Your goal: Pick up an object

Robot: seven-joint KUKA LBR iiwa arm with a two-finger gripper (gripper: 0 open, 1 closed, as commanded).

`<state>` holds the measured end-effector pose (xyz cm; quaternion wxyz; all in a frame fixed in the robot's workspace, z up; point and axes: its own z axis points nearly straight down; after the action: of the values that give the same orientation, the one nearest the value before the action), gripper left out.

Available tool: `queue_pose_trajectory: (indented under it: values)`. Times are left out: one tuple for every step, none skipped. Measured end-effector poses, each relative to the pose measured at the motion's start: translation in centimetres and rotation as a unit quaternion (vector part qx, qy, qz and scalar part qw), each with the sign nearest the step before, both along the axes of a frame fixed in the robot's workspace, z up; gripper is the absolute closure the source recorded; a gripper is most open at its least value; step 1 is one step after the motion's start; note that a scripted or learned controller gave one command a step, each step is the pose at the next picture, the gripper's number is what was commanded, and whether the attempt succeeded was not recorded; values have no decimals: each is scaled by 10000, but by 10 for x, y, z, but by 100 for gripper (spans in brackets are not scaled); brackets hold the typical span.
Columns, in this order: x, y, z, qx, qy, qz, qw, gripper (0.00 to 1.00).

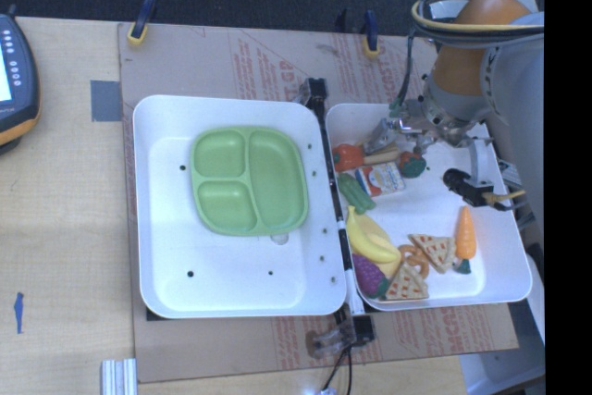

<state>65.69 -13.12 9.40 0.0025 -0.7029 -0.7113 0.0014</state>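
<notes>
Counter (pixel 65 227): pale wood-grain top, with a brown printed cardboard sheet (pixel 231 69) clamped at its far edge under both bins.
Arm (pixel 481 42): grey, with an orange band, entering from the right and leaning over the far edge of the right bin.
Left bin (pixel 166 282): shallow, white, smooth plastic, with rounded corners; holds a green plate.
Right bin (pixel 504 277): same shape, touching the left bin along its inner edge; holds the toy food.
Green plate (pixel 250 180): pale green, matte, rounded square with three compartments, in the far half of the left bin.
Jaws (pixel 393 136): metal, low over the far left part of the right bin; whether apart or together cannot be told.
Banana (pixel 370 238): yellow, curved, near the bin's left wall, long axis running far-left to near-right.
Waffle wedges (pixel 421 262): tan, gridded triangles, near edge of the bin.
Carrot (pixel 465 234): orange, tapered, long axis roughly far to near, green end nearest, right part of the bin.
Green vegetable (pixel 354 192): dark, elongated, by the left wall.
Grapes (pixel 369 275): purple, bumpy, near left corner.
</notes>
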Motion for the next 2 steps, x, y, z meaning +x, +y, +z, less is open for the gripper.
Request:
queue_pose_trajectory:
  values:
    - [0, -29, -1, -17, -25, -51, 10000, 0]
    - [-9, -40, -2, -7, -5, -49, 10000, 0]
